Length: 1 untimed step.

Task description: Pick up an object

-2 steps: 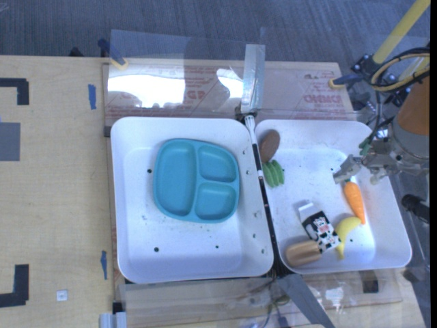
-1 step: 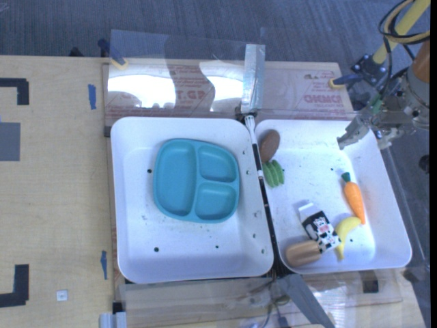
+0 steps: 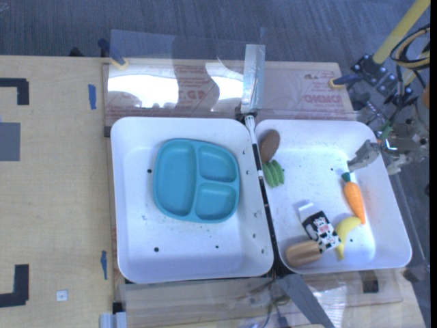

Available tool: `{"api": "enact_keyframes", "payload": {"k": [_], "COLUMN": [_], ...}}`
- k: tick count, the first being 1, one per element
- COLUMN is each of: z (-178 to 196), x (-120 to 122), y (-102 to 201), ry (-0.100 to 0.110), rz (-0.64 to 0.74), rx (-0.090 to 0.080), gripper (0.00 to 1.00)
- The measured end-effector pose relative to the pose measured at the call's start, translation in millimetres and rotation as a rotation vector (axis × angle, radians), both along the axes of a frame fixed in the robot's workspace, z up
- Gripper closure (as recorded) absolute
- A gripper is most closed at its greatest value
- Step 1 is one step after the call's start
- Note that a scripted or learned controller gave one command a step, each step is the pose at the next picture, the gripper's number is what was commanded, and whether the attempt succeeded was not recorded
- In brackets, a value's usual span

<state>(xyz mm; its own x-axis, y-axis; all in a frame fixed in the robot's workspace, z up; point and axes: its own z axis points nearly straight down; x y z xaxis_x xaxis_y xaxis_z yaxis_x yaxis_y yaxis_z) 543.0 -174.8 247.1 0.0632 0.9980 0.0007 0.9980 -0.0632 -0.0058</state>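
The right bin [image 3: 300, 139] holds several toy foods. An orange carrot [image 3: 354, 199] lies near its right wall, with a yellow banana [image 3: 347, 231] just below it. A black-and-white cow-patterned toy [image 3: 321, 228] and a tan bread roll [image 3: 304, 253] sit at the bin's front. A brown oval piece [image 3: 269, 144] and a green piece [image 3: 274, 173] rest against the left wall. My gripper [image 3: 369, 154] hangs over the bin's upper right corner, just above and to the right of the carrot's leafy end, with nothing seen in it.
The left bin [image 3: 136, 238] holds a blue divided plate [image 3: 196, 180]. A clear plastic sheet [image 3: 177, 80] and a metal bar [image 3: 252, 77] stand behind the bins. Cables and a yellow pole [image 3: 403, 26] crowd the upper right.
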Motion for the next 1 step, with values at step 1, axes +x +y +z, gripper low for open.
{"api": "enact_keyframes", "payload": {"k": [1], "z": [-152.6], "x": [4.9], "y": [-18.6], "ry": [-0.008], "rz": [0.032], "rx": [-0.001], "gripper": [0.00]}}
